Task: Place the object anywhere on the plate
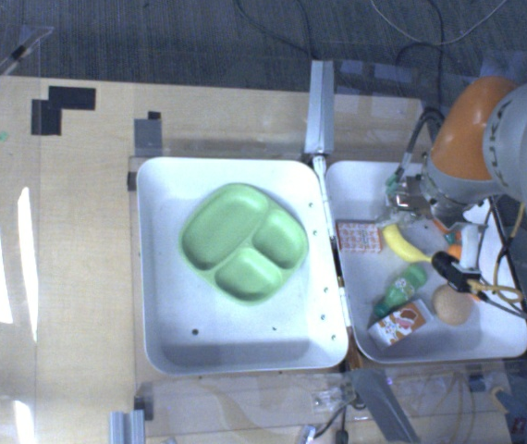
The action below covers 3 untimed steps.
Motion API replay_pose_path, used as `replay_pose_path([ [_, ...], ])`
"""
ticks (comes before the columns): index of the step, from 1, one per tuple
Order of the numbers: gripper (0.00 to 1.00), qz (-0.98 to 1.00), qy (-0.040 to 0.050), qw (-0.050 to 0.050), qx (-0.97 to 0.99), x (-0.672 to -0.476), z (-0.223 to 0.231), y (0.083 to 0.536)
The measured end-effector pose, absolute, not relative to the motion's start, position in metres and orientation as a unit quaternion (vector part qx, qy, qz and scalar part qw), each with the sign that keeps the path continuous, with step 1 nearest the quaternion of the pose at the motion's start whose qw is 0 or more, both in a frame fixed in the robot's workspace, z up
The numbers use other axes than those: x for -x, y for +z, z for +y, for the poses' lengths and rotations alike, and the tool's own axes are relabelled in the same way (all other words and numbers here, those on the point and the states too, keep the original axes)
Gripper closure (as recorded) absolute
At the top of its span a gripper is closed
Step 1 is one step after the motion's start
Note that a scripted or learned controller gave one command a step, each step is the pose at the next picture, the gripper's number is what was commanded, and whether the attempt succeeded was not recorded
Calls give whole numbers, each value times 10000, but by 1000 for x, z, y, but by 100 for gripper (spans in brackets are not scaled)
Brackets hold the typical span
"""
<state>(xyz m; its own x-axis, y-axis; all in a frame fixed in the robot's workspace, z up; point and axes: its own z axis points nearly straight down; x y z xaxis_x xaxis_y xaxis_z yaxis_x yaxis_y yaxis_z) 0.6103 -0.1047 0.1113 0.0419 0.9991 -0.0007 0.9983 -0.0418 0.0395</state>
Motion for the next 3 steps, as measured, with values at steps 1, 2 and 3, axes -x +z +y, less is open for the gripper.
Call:
replay_pose_path([
  [1,100,7642,19,20,-6449,-646,-48,186],
  [2,100,8014,17,13,-5982,-643,24,185],
  [3,100,8501,15,13,-5266,-630,85,185],
])
